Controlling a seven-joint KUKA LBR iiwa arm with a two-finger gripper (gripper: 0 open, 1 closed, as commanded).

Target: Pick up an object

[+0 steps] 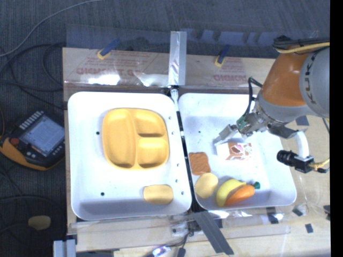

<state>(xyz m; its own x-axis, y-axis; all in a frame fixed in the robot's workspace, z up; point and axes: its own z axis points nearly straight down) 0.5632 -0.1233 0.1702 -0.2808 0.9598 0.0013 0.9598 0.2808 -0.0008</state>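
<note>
Just below-right of gripper [229, 134], touching: white carton [235, 150], right bin [278, 189].

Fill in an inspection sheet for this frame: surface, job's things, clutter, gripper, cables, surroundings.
Surface: left bin and right bin, side by side on a bench.
Job's things: right bin holds a white packet, brown biscuit, yellow round fruit, banana and carrot; the last three are bunched at the front edge. Left bin holds a yellow divided tray and a yellow block.
Clutter: nothing seen.
Gripper: gripper low over the right bin, just above the white packet; finger state cannot be read.
Cables: thin cable on the floor at the back.
Surroundings: handheld pendant on carpet, left.
</note>
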